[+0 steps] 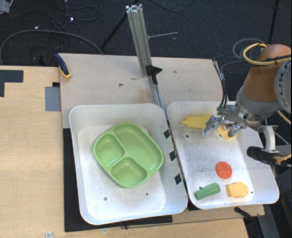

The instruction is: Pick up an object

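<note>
The claw [224, 124] hung low in the right bin [265, 195], its fingers apart, just right of a yellow piece [195, 121] at the far end and gripping nothing. A good grasp called for centring over that piece, then dropping straight before pinching, well apart from the red disc [224, 170].
</note>
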You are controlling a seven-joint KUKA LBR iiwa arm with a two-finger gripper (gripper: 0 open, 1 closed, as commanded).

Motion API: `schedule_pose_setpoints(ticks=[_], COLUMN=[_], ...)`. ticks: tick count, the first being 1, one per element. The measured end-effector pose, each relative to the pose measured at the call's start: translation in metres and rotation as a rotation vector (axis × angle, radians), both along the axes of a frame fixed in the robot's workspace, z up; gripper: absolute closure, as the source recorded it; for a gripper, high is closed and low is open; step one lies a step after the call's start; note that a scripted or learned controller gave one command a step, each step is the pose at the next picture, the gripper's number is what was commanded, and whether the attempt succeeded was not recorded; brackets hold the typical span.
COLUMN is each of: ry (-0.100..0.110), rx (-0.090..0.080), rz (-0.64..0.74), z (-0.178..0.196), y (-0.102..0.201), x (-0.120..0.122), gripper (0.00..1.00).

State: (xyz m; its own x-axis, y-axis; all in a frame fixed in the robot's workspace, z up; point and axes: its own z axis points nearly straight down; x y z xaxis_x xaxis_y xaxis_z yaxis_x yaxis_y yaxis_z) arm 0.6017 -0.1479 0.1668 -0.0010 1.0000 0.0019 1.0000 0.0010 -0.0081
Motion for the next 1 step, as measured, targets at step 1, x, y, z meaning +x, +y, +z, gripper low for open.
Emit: schedule_pose_setpoints(ticks=[1], ry=[0.002], rx=[0.0], rz=[-0.001], z=[-0.0649], y=[-0.0004], x=[-0.0039], gripper=[0.0])
